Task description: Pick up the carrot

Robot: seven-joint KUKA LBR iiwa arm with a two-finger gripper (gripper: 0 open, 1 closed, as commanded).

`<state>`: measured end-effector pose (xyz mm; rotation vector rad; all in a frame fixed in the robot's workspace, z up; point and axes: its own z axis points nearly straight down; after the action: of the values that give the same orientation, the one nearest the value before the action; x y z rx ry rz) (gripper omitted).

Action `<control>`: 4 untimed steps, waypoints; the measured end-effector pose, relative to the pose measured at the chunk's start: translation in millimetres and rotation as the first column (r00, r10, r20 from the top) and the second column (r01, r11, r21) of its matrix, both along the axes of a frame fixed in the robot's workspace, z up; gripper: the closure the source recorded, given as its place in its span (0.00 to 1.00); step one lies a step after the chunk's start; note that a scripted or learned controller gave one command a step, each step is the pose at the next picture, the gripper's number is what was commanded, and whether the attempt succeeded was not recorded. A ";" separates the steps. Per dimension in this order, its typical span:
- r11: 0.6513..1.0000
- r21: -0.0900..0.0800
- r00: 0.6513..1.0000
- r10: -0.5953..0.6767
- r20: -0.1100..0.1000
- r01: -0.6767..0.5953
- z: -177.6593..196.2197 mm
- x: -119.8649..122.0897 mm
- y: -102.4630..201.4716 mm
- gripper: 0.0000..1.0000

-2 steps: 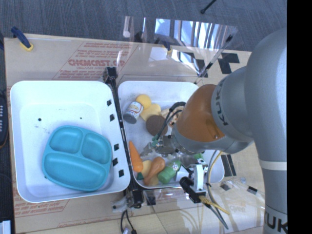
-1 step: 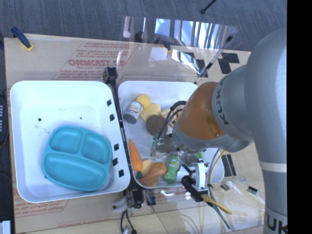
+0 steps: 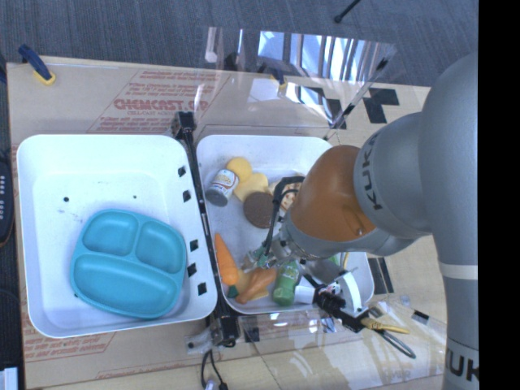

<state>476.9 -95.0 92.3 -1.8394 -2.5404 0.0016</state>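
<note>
Carrot [image 3: 225, 262]: lies in the right bin [image 3: 268, 149], near its front left corner, beside another orange piece [image 3: 256, 284] and a green item [image 3: 286, 285].
Arm [image 3: 382, 193]: low over the right bin, covering its right half.
Jaws: hidden under the wrist; cannot tell.
Left bin [image 3: 49, 161]: holds a blue divided plate [image 3: 128, 262].
Farther back: small can [image 3: 220, 187], yellow pieces [image 3: 246, 177], brown disc [image 3: 258, 210].

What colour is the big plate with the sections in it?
The sectioned plate is light blue, lying in the left white bin; the camera view shows it clearly.
</note>
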 end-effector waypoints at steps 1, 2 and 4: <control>1.000 0.001 1.000 0.010 -0.004 -0.010 9.4 0.4 0.5 1.00; 1.000 0.001 1.000 0.019 -0.007 -0.019 18.7 0.8 1.2 1.00; 0.999 0.000 0.999 0.034 -0.014 -0.034 37.2 1.8 2.4 1.00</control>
<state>478.7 -92.6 129.5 -1.7894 -2.5618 0.0145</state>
